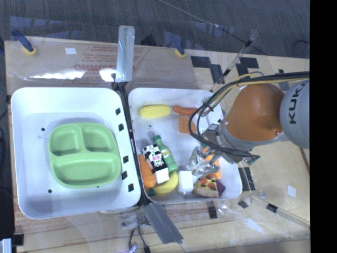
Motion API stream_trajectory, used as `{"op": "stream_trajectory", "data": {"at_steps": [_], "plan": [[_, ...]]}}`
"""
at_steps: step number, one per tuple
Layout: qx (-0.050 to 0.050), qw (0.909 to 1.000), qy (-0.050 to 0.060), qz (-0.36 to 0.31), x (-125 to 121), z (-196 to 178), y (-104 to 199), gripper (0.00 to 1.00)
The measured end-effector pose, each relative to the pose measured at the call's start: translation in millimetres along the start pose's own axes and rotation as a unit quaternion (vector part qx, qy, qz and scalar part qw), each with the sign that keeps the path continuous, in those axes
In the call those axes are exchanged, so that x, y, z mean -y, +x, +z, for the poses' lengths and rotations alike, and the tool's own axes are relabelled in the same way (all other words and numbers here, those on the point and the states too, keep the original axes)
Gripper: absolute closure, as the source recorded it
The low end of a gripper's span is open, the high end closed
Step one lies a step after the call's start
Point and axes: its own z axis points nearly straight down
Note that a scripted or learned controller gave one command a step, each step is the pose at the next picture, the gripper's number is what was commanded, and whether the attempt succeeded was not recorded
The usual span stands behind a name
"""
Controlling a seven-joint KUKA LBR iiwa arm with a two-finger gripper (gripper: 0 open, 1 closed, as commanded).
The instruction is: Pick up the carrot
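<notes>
While fingers (pixel 202 159) hover, carrot (pixel 147 172) lies by bottle (pixel 160 154).

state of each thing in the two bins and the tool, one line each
carrot: lying against the right bin's left wall, not held
corn cob: lying flat near the bin's far wall
sausage: lying beside the corn cob
green bottle: lying on its side
banana: lying under the bottle
pizza slice: lying flat, near corner
green tray: upright in the left bin
tool: low in the right bin, away from the carrot
</notes>
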Motion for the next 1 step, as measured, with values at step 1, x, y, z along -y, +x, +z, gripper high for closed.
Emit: {"op": "stream_trajectory", "data": {"at_steps": [1], "plan": [[0.001, 1.0, 0.001, -0.003, -0.2, -10.3, -2.9, 1.0]]}}
